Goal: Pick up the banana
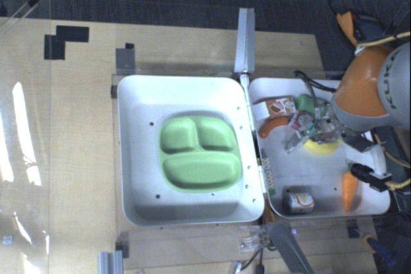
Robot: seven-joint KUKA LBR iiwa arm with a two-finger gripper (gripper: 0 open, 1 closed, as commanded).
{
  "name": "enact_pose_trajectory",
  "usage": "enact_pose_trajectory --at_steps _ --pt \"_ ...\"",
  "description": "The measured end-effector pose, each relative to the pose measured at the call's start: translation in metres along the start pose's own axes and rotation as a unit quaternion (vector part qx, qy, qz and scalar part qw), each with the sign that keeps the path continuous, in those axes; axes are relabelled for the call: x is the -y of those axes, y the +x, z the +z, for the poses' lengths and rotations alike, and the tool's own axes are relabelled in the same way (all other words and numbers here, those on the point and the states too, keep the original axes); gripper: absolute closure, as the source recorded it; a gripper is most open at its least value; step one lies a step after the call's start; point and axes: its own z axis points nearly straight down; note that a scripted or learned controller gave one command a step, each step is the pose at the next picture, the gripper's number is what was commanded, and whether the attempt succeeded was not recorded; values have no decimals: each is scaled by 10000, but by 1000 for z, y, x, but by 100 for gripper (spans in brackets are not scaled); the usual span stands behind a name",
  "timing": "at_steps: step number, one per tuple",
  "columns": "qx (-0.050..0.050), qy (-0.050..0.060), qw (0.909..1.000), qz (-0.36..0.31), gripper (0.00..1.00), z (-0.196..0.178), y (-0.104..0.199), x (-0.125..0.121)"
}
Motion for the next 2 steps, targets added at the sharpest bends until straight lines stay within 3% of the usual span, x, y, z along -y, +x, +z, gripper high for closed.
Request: enact_pose_trajectory --at_steps 1,2 --pt "3 -30 10000 -4 100 -12 1 -3" --pt "-10 24 9977 671 100 -96 47 -42"
